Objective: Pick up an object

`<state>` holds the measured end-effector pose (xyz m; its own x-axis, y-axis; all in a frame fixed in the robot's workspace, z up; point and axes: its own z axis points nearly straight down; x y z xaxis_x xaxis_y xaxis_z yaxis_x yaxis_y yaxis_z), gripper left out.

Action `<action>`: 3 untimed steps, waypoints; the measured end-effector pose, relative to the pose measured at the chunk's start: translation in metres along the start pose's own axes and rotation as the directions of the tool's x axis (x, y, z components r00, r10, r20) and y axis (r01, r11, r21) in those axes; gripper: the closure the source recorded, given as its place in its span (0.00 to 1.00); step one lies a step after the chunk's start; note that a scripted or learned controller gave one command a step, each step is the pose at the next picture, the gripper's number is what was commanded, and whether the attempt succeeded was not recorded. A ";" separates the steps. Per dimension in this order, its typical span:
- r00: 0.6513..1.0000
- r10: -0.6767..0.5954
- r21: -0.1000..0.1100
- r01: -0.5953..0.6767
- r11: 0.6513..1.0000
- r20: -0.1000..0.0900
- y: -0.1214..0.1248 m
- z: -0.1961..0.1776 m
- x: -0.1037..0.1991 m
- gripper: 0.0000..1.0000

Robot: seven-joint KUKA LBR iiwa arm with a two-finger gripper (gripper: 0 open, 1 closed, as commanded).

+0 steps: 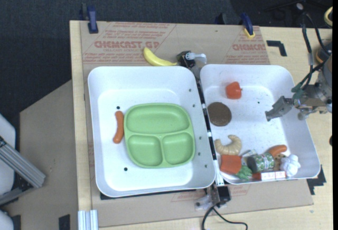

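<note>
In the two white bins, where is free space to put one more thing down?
Right bin: bare middle floor between the brown disc, the red piece and the hand. Its front corner, around the croissant, is crowded. Left bin: bare strip behind the green tray.

Glossy white plastic bins [105, 91]; matt green plastic tray [158, 118]; bench [132, 38] maybe cardboard-covered.

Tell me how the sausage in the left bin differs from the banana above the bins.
The sausage is orange-red and nearly straight; the banana is yellow and curved. The sausage lies inside the left bin beside the green tray; the banana lies outside on the cardboard, against that bin's far rim. Both are small, elongated food items.
</note>
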<state>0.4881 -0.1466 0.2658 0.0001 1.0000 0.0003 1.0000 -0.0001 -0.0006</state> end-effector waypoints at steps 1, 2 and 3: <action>1.000 0.000 0.007 0.000 1.000 -0.003 0.006 0.087 0.020 0.00; 1.000 0.004 0.003 -0.004 1.000 -0.001 -0.007 0.186 -0.038 0.00; 1.000 0.002 -0.003 -0.002 1.000 0.001 -0.005 0.171 -0.036 1.00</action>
<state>0.4825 -0.1823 0.0947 0.0021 1.0000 -0.0011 1.0000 -0.0021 0.0027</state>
